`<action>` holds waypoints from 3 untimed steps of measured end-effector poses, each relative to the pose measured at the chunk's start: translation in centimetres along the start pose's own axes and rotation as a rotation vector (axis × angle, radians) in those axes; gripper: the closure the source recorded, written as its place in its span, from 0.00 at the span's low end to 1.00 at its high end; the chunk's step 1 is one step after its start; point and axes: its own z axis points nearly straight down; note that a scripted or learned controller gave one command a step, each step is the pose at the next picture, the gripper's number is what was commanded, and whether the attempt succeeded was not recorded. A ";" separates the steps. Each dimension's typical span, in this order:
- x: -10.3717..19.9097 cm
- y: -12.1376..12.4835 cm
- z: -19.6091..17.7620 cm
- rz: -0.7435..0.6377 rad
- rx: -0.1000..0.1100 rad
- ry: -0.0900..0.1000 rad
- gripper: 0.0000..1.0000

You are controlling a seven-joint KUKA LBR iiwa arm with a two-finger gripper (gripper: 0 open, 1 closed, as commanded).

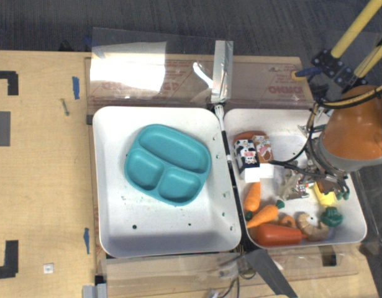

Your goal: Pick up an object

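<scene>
The right bin (pixel 358 228) holds a cluster of toy foods. Two carrots lie near its left wall: the upper carrot (pixel 253 195) stands nearly upright along the frame, while the lower carrot (pixel 263 215) slants up to the right. Below them a red pepper (pixel 276 233) lies horizontally. A cow-patterned carton (pixel 246 152) sits near the bin's top.

The arm (pixel 352 132) reaches in from the right (orange band uppermost), wrist pointing down into the bin. The gripper (pixel 297 186) hovers amid the clutter; its opening cannot be determined, and no object is visibly grasped.

The left bin (pixel 110 228) contains a teal divided plate (pixel 168 163).
</scene>
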 end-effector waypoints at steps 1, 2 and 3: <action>-5.5 0.6 1.4 -0.262 -0.007 0.017 1.00; -5.5 0.6 1.5 -0.262 -0.007 0.015 0.00; -6.0 0.7 0.1 -0.261 -0.004 0.000 1.00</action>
